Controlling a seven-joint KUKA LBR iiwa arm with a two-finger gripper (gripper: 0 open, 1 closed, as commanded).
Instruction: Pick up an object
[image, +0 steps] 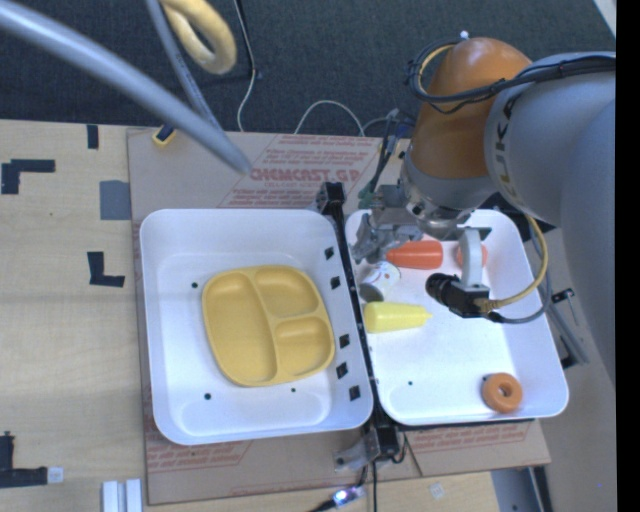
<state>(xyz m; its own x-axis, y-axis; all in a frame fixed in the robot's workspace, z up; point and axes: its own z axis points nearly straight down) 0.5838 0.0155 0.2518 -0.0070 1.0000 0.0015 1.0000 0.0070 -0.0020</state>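
While a yellow divided plate (268, 323) lies in the left bin (170, 400), the right bin (450, 400) holds a yellow cone-shaped piece (396, 318), an orange-red carrot-like piece (415, 254) partly hidden under the wrist, and a ring-shaped doughnut (501, 392) near its front right corner. The gripper (372, 250) hangs at that bin's back left; its opening cannot be told.

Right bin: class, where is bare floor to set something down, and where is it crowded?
In the right bin, bare floor lies between the yellow cone and the donut, along the near rim. The far end is crowded: the gripper hangs beside the orange carrot, above the cone.
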